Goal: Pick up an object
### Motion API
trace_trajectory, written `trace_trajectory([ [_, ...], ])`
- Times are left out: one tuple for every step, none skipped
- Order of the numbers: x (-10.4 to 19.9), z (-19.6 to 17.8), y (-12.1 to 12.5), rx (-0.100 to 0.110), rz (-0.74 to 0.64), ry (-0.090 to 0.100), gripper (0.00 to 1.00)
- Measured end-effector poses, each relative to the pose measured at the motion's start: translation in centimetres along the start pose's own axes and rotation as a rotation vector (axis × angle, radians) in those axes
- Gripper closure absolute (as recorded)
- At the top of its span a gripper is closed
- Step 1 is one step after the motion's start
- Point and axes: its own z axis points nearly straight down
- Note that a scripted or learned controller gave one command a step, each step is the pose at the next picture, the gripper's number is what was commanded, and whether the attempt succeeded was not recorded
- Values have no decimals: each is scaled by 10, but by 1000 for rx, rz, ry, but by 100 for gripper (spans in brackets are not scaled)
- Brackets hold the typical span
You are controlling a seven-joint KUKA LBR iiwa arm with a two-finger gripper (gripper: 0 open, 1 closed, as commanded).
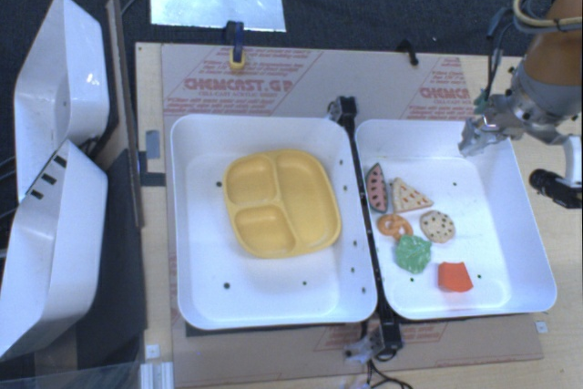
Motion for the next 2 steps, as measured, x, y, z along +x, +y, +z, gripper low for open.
trace_trajectory([
  [0,-53,1,0,1,0,100],
  [53,-42,-6,5,-3,2,100],
])
